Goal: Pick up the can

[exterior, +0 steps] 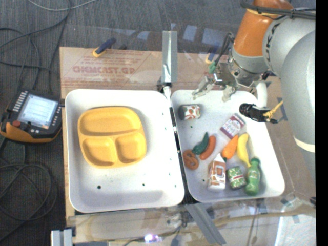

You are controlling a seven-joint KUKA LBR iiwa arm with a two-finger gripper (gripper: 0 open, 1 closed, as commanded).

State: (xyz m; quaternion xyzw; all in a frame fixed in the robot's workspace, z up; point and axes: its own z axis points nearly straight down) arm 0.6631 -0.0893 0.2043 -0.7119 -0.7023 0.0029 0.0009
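A small can (190,111) with a red and white label lies on its side in the far left corner of the right bin (274,186). My gripper (212,92) hangs over that bin's far rim, up and to the right of the can and apart from it. Its two fingers (200,91) are spread open with nothing between them.
The right bin also holds a pink box (232,126), green pepper (201,143), pretzel (190,159), carrot (230,147), banana (242,148), milk carton (217,172), a small green-and-red tin (236,178) and a green bottle (252,176). A yellow divided tray (113,136) lies in the left bin (74,188).
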